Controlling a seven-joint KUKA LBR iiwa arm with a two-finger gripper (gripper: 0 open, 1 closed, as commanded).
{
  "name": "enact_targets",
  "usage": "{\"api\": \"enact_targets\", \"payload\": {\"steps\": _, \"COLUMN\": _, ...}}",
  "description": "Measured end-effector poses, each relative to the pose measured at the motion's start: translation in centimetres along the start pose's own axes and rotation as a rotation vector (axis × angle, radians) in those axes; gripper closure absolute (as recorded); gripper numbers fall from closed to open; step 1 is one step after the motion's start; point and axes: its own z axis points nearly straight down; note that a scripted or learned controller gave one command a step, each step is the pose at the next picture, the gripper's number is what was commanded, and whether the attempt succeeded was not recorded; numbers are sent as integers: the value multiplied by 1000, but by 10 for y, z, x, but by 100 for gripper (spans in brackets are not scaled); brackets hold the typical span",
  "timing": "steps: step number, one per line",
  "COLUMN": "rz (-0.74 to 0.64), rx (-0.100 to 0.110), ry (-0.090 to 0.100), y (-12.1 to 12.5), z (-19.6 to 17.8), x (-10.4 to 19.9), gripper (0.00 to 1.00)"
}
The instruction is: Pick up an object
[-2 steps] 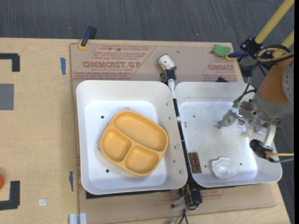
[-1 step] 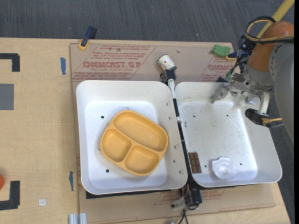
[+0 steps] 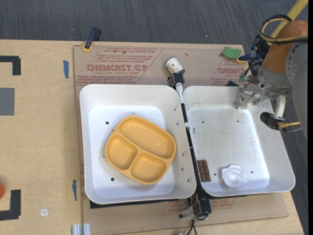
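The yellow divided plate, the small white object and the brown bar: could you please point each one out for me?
yellow divided plate (image 3: 141,149): camera view, on its large upper compartment.
small white object (image 3: 234,176): camera view, on its top.
brown bar (image 3: 203,170): camera view, on its middle.

A robotics lab is indicated: two white bins (image 3: 93,131) are fixed on a taped plywood desk (image 3: 39,131) over grey carpet (image 3: 146,9).

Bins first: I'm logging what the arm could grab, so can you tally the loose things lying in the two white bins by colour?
Yellow: 1, the divided plate in the left bin.
White: 1, the small lumpy object in the right bin.
Brown: 1, the small block, also in the right bin.
Total: 3
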Motion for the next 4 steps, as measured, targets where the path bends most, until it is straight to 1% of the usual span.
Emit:
{"api": "enact_targets", "payload": {"steps": 1, "rz": -115, "rx": -2, "ry": -11, "y": 1, "z": -106, "x": -19, "gripper": 100}}
{"api": "enact_targets", "payload": {"steps": 2, "rz": -115, "rx": 1, "ry": -10, "y": 1, "z": -105, "x": -18, "gripper": 0}}
{"api": "enact_targets", "payload": {"steps": 3, "rz": 53, "rx": 3, "ry": -9, "y": -83, "z": 12, "x": -3, "gripper": 0}}
{"api": "enact_targets", "payload": {"steps": 4, "rz": 34, "rx": 6, "ry": 13, "y": -34, "z": 11, "x": -4, "gripper": 0}}
